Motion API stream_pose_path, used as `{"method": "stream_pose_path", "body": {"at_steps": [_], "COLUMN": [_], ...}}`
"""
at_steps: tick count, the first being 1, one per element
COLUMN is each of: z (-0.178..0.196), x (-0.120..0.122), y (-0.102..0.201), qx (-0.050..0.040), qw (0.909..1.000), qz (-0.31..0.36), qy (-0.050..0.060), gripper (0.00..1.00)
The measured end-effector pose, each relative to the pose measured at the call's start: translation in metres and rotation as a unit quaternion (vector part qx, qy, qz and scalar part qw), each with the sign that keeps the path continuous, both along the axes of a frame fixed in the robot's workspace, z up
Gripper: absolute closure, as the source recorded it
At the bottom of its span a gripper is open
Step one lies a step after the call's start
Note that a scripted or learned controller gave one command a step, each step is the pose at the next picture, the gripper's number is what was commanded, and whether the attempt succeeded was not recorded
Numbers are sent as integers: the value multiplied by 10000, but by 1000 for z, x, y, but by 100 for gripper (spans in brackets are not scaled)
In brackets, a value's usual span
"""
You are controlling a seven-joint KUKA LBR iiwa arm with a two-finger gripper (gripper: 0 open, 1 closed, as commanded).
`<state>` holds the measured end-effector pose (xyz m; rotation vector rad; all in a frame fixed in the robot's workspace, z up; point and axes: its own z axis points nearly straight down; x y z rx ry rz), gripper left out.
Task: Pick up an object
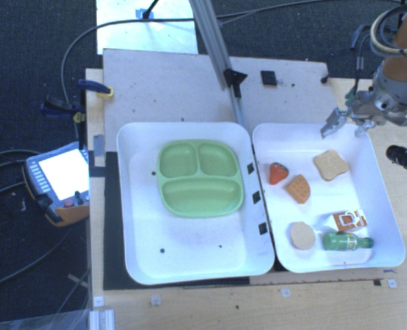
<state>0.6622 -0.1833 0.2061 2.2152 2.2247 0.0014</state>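
Note:
The right bin (375,184) holds several small toy foods: a red strawberry (278,173), an orange wedge (299,188), a tan bread slice (329,164), a round tan cookie (302,236), a green bottle (346,241) lying on its side, and a small orange-and-white carton (348,220). My gripper (348,124) hangs over the far right corner of that bin, above and right of the bread slice. Its two fingers stand spread apart with nothing between them.
The left bin (141,205) carries a green three-compartment plate (200,178). A grey pole (214,36) slants across the back of the bench. Cables and a handheld pendant (59,182) lie on the floor to the left.

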Motion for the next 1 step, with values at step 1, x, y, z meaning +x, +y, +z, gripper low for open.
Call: {"method": "stream_pose_path", "body": {"at_steps": [1], "z": [-52], "x": [-8], "y": [-6], "qx": [1], "qw": [10000], "qz": [-15], "qy": [19], "gripper": [0]}}
